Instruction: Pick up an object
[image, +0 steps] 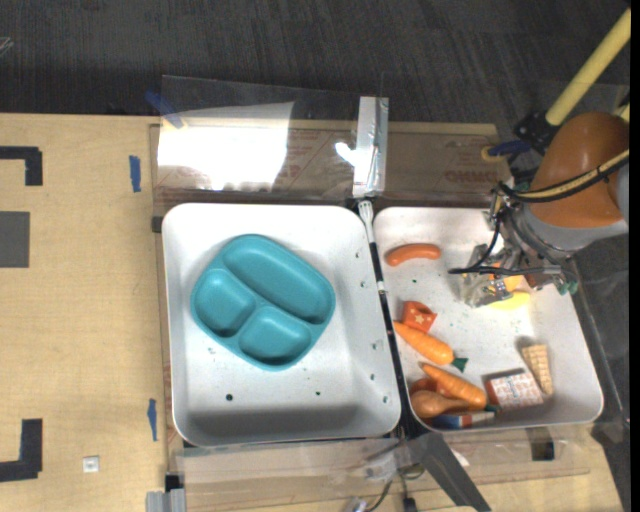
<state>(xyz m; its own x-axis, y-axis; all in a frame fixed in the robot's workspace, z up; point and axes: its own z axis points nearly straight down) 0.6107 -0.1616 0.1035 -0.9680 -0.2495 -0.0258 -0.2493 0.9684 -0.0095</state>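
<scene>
Across the tabletop (80, 300) stand two shallow white bins side by side. Left bin (200, 400): one teal divided tray (262, 300), three compartments, lying at a slant; nothing else of note in it. Right bin (570, 340): holds all the small items. One arm (580, 170), grey with an orange band, reaches into this bin's upper right part.

Count in the right bin: one sausage (413, 254) near the top left, long axis roughly left to right; one red piece (420, 316) just below it; two carrots, the upper carrot (428, 346) and the lower carrot (455, 385), both slanting down toward the right; one brownish round item (432, 404) at the bottom edge; one small box (513, 389); one wafer cone (539, 366) beside it; one yellow item (510, 293).

End effector (492, 285): low over the bin floor, with the yellow item touching or directly under it, slightly to its right. Whether its fingers are spread or pressed together cannot be told; wiring obscures them. The yellow item is possibly the target, being nearest. All other items lie below and to the left of the end effector, well apart from it
</scene>
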